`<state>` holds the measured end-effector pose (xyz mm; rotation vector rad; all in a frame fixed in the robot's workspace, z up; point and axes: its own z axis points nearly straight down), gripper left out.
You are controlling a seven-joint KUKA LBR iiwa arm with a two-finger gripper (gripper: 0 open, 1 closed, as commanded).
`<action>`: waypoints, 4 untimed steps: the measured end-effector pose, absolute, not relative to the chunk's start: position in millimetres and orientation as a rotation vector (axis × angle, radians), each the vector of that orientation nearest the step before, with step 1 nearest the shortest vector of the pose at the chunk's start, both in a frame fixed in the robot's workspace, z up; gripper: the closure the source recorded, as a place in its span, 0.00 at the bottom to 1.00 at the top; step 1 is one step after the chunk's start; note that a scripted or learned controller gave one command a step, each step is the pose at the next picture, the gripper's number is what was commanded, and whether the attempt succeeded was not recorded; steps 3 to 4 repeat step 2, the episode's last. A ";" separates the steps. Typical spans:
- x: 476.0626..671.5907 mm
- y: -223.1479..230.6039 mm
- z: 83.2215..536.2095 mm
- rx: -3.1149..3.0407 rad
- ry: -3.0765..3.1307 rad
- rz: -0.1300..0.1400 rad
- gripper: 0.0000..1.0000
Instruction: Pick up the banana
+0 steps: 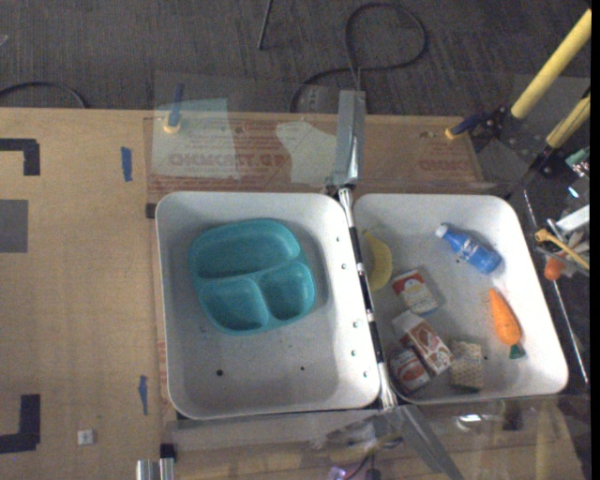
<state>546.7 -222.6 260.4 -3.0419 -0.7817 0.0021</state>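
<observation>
Two shallow white bins sat side by side on the brown surface (75, 281), meeting along a narrow seam, with a grey metal bar (349, 141) running away from the top of that seam. The left bin (178, 375) held a teal divided plate (251, 275), lying flat in its upper half. The right bin (539, 370) held everything else. The banana (378, 260) lay against that bin's left wall, in the upper part, its curved yellow back bulging toward the middle of the bin and its inner edge tucked close to the rim. Nothing lay on top of it. The nearest thing was a small red-and-white carton (417, 291), just beside it to the lower right but apart from it. A second carton (429, 342) lay further down, with a small red packet (409, 368) touching or nearly touching it near the lower left corner, and a beige block (466, 364) just to their right. A blue bottle (469, 248) lay tilted in the upper right part, well apart from the banana, and an orange carrot (505, 319) lay near the right wall, pointing down the bin. Strips of blue tape (126, 164) marked the surface, black cables (384, 28) looped on the floor beyond it, and yellow poles (553, 61) slanted in at the upper right corner.
</observation>
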 end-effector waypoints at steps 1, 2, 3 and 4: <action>578.9 -194.9 218.6 -2.969 -1.017 0.006 1.00; 624.5 -117.8 247.4 -3.052 -0.745 0.002 1.00; 624.5 -117.8 247.4 -3.052 -0.745 0.002 1.00; 624.5 -117.8 247.4 -3.052 -0.745 0.002 1.00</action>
